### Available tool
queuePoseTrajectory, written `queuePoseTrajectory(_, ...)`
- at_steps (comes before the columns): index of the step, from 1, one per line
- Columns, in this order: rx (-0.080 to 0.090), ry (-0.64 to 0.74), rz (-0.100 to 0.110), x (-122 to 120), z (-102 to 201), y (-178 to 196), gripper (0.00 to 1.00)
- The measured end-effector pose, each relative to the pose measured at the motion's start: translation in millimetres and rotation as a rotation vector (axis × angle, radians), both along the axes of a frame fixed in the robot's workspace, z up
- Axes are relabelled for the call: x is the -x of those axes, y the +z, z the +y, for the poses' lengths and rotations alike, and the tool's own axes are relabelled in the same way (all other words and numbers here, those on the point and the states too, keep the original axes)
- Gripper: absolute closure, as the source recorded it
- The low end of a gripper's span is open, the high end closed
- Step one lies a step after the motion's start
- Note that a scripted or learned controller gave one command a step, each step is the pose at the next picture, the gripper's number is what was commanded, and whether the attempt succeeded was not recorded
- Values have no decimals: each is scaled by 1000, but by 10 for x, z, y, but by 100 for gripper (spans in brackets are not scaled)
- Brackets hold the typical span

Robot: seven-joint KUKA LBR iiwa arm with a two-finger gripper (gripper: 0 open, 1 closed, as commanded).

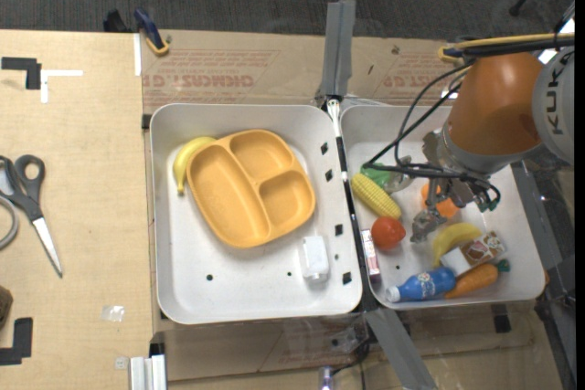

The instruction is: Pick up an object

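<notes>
My gripper [427, 222] hangs low over the right bin [526, 196], under the arm's orange band. It is between a red tomato [388, 233] on its left and a yellow banana [454, 238] on its right. An orange object [444, 205] lies just behind it, partly hidden by the wrist. A corn cob [376, 194] lies further left. Near the front wall are a blue and white bottle [424, 286], a carrot [476, 279] and a small printed packet [485, 248]. Nothing is visibly held.
The left bin [183, 288] holds a yellow divided plate [251, 187], a second banana [187, 162] against its left side and a small white object [313, 258]. Scissors [32, 205] lie on the bench at far left. Cables run from the wrist across the right bin.
</notes>
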State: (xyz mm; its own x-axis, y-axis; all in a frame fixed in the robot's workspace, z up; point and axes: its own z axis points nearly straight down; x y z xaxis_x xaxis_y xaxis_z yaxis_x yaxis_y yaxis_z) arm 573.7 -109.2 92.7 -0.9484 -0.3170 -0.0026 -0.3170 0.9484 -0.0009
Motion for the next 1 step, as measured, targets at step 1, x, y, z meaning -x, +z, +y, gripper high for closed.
queuePoseTrajectory(1, 0, 102, 0, 191, -130, -5, 0)
